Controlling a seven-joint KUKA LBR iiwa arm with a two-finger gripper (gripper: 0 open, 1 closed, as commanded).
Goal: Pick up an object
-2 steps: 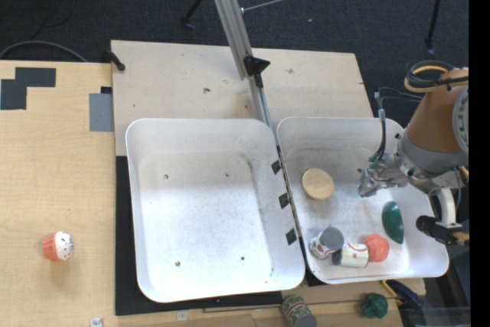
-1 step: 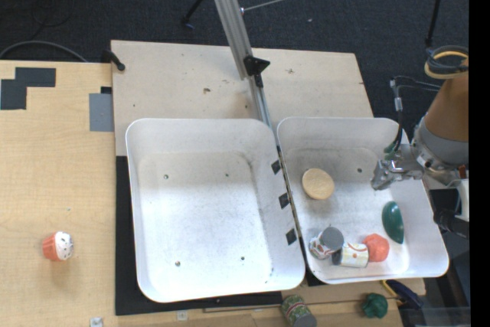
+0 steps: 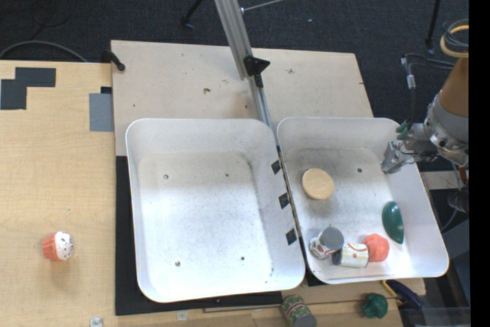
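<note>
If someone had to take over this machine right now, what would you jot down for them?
End effector: at the right bin's upper right rim, above the bin floor, nothing visibly between its fingers; open or shut is unclear.
In the right bin: tan round disc near the middle; green object by the right wall; orange ball, small white cup and grey piece clustered at the near edge.
Left bin sits alongside.
Done: nothing picked up yet.
Left: lower onto one object, probably the disc since it lies apart, grip and lift.
</note>
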